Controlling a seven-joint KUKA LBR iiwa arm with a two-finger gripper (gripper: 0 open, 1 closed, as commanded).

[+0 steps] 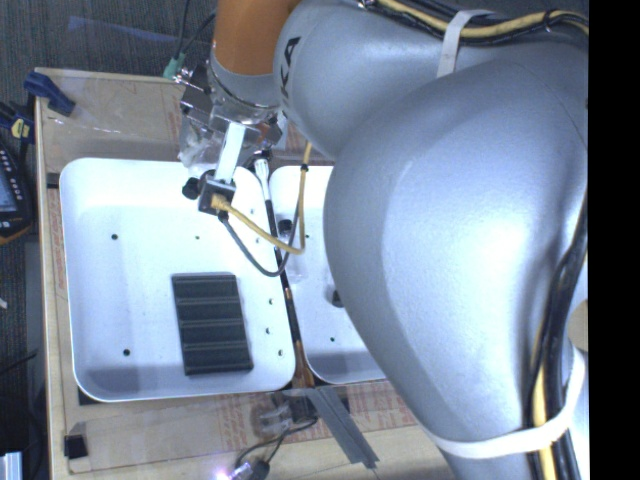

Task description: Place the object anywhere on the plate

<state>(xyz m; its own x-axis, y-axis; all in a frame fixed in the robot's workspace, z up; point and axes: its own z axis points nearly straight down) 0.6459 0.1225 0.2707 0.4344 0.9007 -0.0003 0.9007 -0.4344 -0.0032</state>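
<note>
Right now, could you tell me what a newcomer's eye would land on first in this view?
First the grey arm, which bulks across the right of the view and covers most of the right bin. Next the dark ribbed slab, lying flat in the near part of the left bin. The orange band near the top also catches the eye.

Looked down on pale wooden bench (150, 423). Saw two shallow white bins set side by side on it: left bin (72, 268), right bin (325, 358), rims just beside each other. Noted blue clamp (48, 93) at far-left corner, clear sheet (115, 108) near it, grey metal strip (345, 430) at near edge, small black block (75, 445) at near-left corner.
</note>
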